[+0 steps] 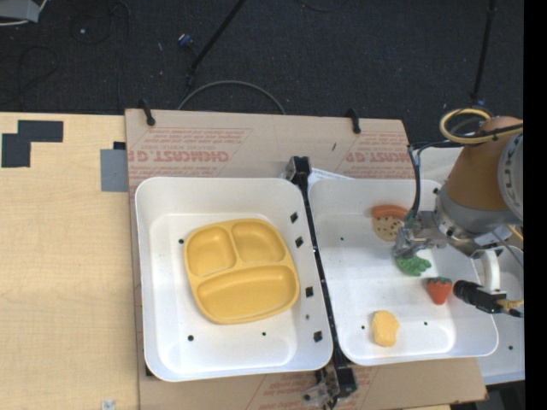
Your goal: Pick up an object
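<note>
Directly below the jaws [408,244], green object [414,265], right bin [359,348].

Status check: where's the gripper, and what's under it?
Gripper low in right bin, over green toy. Nothing seen held. Cookie, strawberry, yellow lump close by. Yellow tray in left bin.

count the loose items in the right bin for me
4: a cookie-like piece on an orange-red piece near the far side, a green item under the claw, a strawberry-like item, a yellow lump near the front. The arm may hide more.
</note>
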Action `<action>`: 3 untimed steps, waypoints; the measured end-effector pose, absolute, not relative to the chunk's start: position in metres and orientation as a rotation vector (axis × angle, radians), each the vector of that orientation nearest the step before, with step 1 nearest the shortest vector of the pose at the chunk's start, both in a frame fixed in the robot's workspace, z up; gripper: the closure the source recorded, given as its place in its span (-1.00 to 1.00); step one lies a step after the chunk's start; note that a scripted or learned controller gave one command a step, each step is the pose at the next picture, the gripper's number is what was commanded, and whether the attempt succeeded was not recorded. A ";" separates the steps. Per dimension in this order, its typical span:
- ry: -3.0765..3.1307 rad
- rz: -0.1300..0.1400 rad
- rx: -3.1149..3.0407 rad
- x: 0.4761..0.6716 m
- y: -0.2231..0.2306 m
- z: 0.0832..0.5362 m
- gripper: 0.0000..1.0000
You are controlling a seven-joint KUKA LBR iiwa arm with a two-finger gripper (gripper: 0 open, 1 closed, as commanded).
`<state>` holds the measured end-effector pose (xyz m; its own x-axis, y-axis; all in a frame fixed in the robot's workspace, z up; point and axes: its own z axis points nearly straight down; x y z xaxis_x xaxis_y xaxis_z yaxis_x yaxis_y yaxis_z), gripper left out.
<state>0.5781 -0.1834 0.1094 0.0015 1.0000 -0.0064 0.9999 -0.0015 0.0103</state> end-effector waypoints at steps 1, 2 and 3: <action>2.221 0.003 2.217 0.580 -0.182 0.173 1.00; 2.220 0.003 2.216 0.582 -0.186 0.236 1.00; 2.223 0.001 2.218 0.583 -0.187 0.262 1.00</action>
<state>0.5827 -0.1867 0.2617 -0.0020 1.0000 -0.0005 1.0000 0.0020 0.0012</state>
